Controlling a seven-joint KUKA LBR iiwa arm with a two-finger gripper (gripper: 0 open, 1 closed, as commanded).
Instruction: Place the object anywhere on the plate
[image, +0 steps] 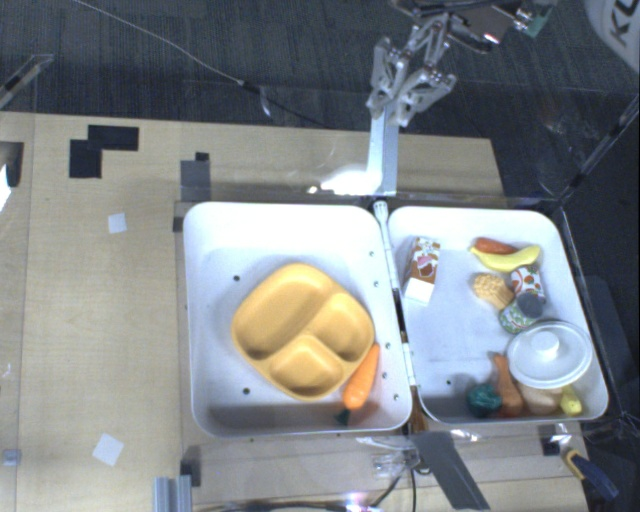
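Observation:
A yellow plate (300, 328) with three compartments lies in the left white bin (215, 260). An orange carrot (360, 378) lies in the same bin, resting against the plate's lower right rim, its green end toward the front. My gripper (397, 105) hangs high above the far end of the divider between the two bins, well away from plate and carrot. Its fingers (382, 92) stand spread, open, with nothing between them.
The right bin (450, 330) holds a small carton (422, 270), a banana (505, 258), a white lidded bowl (547, 352), a can (522, 303), a dark green item (484, 400) and several other small toys. A metal post (382, 160) rises behind the bins.

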